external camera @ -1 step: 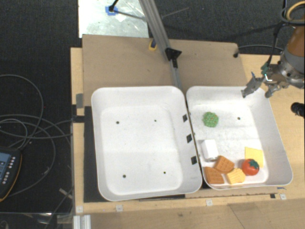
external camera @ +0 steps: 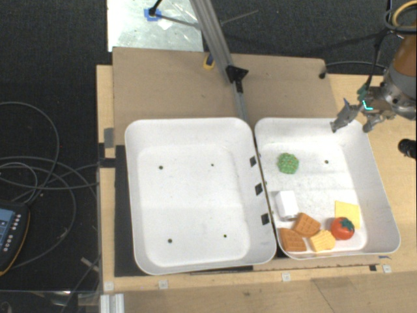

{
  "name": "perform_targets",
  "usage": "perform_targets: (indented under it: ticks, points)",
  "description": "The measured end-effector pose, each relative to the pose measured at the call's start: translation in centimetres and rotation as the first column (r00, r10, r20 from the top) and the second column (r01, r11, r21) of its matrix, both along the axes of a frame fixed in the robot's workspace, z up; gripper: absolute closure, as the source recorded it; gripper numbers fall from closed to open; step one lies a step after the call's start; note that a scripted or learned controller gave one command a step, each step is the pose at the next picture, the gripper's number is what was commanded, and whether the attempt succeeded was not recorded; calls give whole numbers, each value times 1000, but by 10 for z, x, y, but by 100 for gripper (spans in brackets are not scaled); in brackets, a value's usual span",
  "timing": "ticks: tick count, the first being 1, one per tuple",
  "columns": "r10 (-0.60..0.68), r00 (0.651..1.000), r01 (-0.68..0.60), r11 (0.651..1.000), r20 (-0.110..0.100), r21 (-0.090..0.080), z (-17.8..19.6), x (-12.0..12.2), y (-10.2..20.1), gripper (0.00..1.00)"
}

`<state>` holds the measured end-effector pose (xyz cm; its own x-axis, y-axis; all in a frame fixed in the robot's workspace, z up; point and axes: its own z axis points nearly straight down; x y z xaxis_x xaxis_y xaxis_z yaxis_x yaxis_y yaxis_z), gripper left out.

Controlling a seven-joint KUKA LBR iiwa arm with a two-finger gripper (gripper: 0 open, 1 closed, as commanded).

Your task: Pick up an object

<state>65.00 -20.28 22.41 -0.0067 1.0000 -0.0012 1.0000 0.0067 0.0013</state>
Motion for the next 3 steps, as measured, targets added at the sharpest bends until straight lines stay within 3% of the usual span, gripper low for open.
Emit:
perform_targets:
  ticks: [2, 3]
  points:
    - [0, 1000, 0, 1000, -4, 2, -107, 19, 2, 0]
    - [1, 1000, -1, 1000, -2, 0, -134, 19, 3, 0]
